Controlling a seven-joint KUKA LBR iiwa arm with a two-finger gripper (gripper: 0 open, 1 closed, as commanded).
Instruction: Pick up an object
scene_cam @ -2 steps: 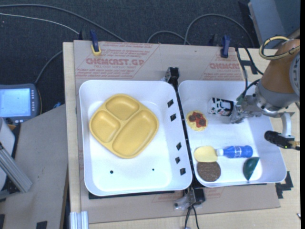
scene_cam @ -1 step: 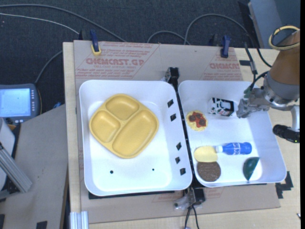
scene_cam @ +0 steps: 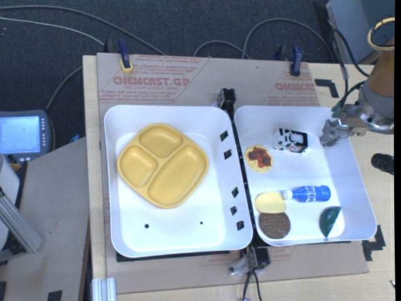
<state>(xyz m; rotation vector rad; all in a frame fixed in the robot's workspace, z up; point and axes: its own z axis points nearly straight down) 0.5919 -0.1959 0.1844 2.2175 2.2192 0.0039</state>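
The right bin (scene_cam: pixel 351 168) holds several small items. A black-and-white patterned object (scene_cam: pixel 292 140) lies near its back. A small pizza-like disc (scene_cam: pixel 259 158) sits left of centre. A blue bottle (scene_cam: pixel 309 194) lies on its side, with a yellow piece (scene_cam: pixel 270 201) and a brown round cookie (scene_cam: pixel 274 225) to its left and front. A dark green piece (scene_cam: pixel 329 220) rests near the front right corner. My gripper (scene_cam: pixel 333 130) hangs over the bin's back right edge, about 60 pixels right of the patterned object. Nothing shows between its fingers.
The left bin (scene_cam: pixel 125 231) carries a yellow three-part plate (scene_cam: pixel 163 164). Black clips line the divider (scene_cam: pixel 232 168) between the bins. Blue clamps (scene_cam: pixel 124 56) hold the board at the back. A small screen (scene_cam: pixel 22 132) stands at the far left.
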